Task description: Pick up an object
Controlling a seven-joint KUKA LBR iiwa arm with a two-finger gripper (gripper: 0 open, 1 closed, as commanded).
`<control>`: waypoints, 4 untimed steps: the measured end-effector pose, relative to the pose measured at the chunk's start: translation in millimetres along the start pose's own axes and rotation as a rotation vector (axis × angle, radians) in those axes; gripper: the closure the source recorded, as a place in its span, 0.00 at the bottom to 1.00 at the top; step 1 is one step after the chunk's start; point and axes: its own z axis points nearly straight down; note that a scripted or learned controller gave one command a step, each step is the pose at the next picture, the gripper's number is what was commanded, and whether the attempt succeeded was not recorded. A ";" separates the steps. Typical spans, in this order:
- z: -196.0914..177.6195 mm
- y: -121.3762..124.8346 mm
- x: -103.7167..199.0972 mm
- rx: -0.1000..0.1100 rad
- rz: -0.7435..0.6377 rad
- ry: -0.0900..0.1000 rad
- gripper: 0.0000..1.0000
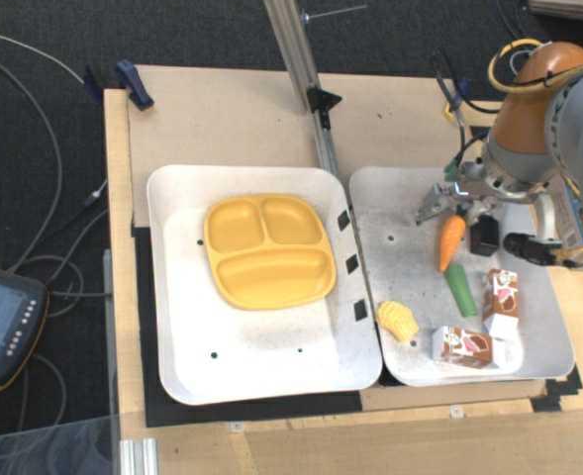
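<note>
Right bin (410, 206): 1 carrot (451, 241), 1 green piece (460, 290), 1 corn cob (398, 321), 2 cartons (502, 303). Left bin (172, 206): 1 yellow tray (268, 249). End effector (456, 204) above carrot top; finger state indeterminate.

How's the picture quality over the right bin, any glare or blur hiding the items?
Camera view: even, soft light over the right bin, no strong glare; carrot, corn and both cartons read clearly, with only faint shadows. The gripper is dark and slightly soft, so its detail is hard to make out.
</note>
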 end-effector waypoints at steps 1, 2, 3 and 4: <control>-15.4 2.2 0.1 -0.008 -0.001 -0.002 1.00; -77.6 -2.6 -3.9 -0.014 0.001 -0.003 1.00; -133.2 -1.0 -3.9 -0.015 -0.001 -0.003 1.00; -167.8 -0.3 -3.7 -0.011 -0.001 -0.002 1.00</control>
